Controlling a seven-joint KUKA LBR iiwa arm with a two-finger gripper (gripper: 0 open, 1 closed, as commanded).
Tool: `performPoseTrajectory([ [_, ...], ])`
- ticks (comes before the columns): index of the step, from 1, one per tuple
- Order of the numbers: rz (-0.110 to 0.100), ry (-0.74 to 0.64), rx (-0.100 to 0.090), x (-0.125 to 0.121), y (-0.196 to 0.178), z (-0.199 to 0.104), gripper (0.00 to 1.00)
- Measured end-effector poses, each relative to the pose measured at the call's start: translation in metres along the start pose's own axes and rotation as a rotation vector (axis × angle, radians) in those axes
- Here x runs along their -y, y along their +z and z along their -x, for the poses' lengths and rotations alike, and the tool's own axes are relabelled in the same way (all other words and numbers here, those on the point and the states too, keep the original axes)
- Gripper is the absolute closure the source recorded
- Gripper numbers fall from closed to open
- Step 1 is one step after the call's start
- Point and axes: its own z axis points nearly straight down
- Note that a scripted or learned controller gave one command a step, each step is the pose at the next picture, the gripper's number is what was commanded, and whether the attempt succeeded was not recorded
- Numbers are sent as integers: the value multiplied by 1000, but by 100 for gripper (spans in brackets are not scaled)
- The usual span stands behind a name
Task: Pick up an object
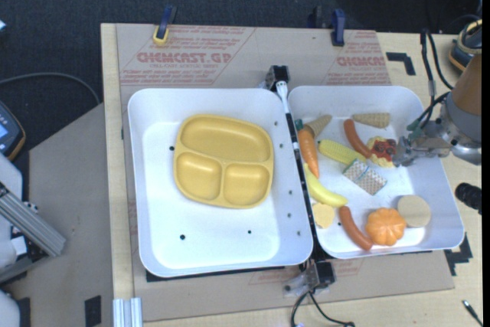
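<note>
The gripper [403, 150] sits low over the right bin [440, 195], its tip pointing left. Whether it is released or clenched, I cannot tell.

Touching or just left of the tip: a red-and-yellow piece [380, 149]. This is the likeliest target, lying directly ahead on the reach line. No object seen held.

Just beyond, left: a red sausage [355, 138], long axis running up-left to down-right. Below-left of the tip: a waffle [365, 178].

Farther left: corn [341, 152], then a carrot [308, 152] by the divider.

Farthest: the yellow tray [223, 161] in the left bin [153, 188].
</note>
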Motion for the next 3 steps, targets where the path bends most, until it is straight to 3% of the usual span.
performPoseTrajectory([
  [1,1,-1,0,-2,-54,1,100],
  [3,-11,-5,-7,32,-46,-102,100],
])
